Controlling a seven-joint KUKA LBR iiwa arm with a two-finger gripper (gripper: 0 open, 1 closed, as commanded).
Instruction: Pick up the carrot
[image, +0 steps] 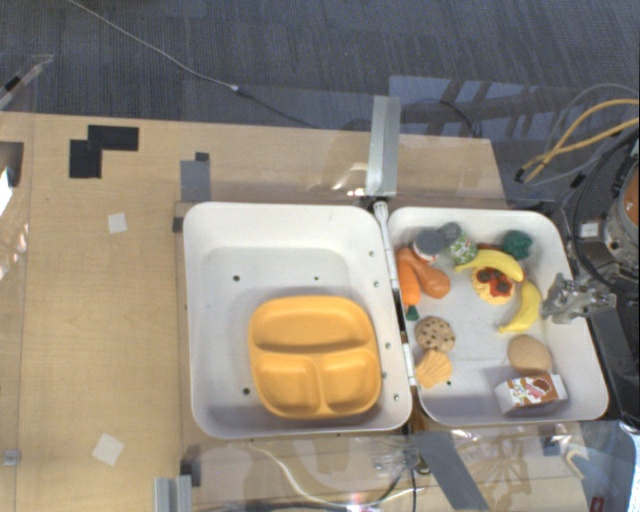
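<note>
The gripper (572, 298) hangs over the right rim of the right bin (590, 400), its metal fingers (558, 300) pointing left toward the tip of the banana (524, 308). How far apart the fingers stand cannot be told from this slant; nothing shows between them.

The carrot (409, 280) lies well apart from the fingers, at the far left side of the same bin, against the wall shared with the left bin (200, 330). It runs roughly parallel to that wall, green end toward the viewer. Just beside it on the right rests an orange drumstick-shaped toy (430, 277), touching or nearly so.

Between carrot and gripper lie a grey object (436, 240), a green leafy piece (516, 243), and a small pizza-like piece (494, 284) by the banana. Nearer the viewer are a cookie (435, 333), a ridged yellow chip (433, 370), a tan bread roll (529, 353) and a small carton (529, 392) whose label is too small to read.

The left bin holds a yellow divided tray (315, 355).
</note>
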